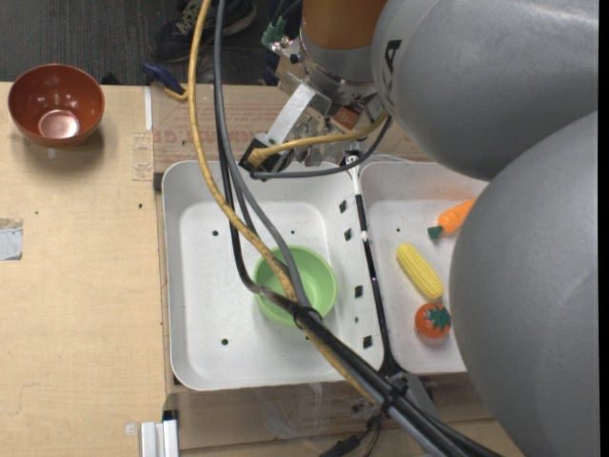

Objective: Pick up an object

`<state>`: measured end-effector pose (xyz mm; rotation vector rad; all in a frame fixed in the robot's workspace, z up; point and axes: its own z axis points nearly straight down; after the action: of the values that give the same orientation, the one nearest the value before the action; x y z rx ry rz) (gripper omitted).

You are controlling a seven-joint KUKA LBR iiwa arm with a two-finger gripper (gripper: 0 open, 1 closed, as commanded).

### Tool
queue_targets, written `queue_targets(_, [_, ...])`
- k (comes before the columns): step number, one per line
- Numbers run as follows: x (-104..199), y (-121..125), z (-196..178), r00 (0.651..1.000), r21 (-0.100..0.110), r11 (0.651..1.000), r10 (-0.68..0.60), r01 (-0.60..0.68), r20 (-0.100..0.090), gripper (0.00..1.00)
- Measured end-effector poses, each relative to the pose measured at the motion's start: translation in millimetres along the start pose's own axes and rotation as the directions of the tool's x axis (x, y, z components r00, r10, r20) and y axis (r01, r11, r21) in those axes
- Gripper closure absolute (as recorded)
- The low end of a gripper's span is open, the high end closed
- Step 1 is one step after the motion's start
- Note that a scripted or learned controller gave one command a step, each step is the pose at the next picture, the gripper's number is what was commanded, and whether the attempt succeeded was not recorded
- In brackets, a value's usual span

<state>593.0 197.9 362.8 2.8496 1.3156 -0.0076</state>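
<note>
Camera view, catalogued from the near edge outward. Item: cable bundle (314, 327), black and yellow, running from the near right corner diagonally up across the left bin toward the wrist. Item: left bin (195, 284), shallow and white, holding one green bowl (297, 286) near its middle, upright, resting on the bin floor with the cables crossing in front of it. Item: right bin (390, 255), just beside the left, partly covered by the grey arm (514, 255); on its floor lie a tomato (433, 321) nearest, a corn cob (419, 269) beyond it, and a carrot (451, 217) farthest, all apart from one another. Item: gripper (300, 146), hanging over the far rim where the two bins meet, below the orange band (347, 8); the state of its jaws cannot be told, since cables and housing hide the tips. Item: counter (76, 284), tan, bearing a red bowl (56, 103) at its far left corner, well apart from the bins. Progress, as a judgement: nothing is seen lifted or gripped; every candidate object sits on a bin floor, so the pick appears not yet made. Left to do: choosing a target, descending, closing, and raising it clear.
</note>
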Motion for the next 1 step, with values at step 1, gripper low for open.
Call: queue_targets(1, [-52.1,-107.1,83.8,0.971,0.001,0.971,0.241,-0.241,0.0,1.0])
